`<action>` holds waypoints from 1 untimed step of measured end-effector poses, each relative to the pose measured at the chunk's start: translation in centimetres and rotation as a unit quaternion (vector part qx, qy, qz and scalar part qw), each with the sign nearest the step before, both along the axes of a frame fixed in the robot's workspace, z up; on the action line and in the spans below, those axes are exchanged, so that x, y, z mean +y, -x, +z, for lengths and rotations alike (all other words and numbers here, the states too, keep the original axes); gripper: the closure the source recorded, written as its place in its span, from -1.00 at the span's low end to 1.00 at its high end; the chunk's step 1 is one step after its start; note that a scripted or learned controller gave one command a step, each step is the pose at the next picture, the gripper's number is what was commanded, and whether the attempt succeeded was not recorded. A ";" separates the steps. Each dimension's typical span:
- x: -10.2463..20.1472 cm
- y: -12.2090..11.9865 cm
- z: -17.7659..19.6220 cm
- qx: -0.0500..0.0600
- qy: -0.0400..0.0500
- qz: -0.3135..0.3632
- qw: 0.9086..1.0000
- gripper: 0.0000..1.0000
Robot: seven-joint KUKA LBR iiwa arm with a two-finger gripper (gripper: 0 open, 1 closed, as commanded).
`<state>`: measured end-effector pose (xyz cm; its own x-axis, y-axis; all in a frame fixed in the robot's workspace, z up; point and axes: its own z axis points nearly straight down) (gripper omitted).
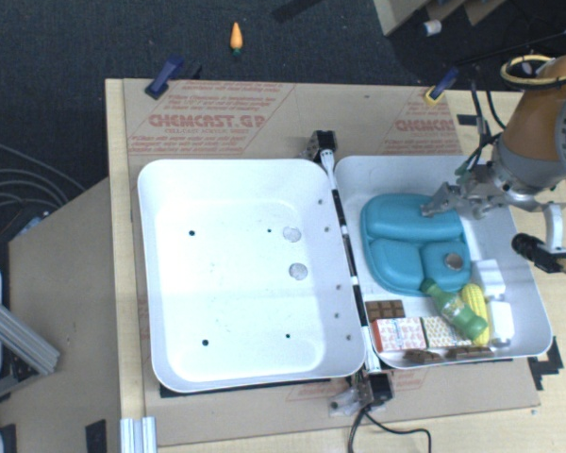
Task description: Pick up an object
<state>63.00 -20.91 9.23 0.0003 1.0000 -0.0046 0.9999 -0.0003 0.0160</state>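
The hand (443, 203) sits low over the big blue toy (410, 242) in the right bin (538, 321), likely reaching for it. I cannot tell if it grips. Small things, like yellow corn (474, 299) and a green bottle (456, 310), crowd the bin's near edge. The arm (533, 144) is cut off.

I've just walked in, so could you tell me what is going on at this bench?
The arm reaches in from the right, its tool low over the blue object in the right bin. Nothing looks lifted yet. A corn cob, a green piece and small boxes sit at that bin's near end.
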 end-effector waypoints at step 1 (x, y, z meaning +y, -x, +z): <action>5.8 2.7 0.1 -0.001 0.001 0.000 1.000 -1.00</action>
